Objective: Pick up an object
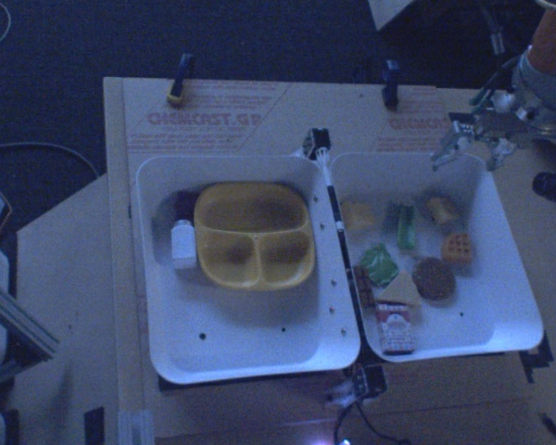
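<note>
The red packet [396, 327] and the other items lie untouched in the right bin [514, 276], while the hand [470, 148] hovers spread open and empty above its far rim, so picking remains undone.

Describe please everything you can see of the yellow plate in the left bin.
The yellow plate is a rounded square with three compartments, one wide at the top and two smaller below. It looks like plastic and lies flat, right side up, in the upper middle of the left bin. A small white bottle stands against its left edge. No food is visible in it.
</note>
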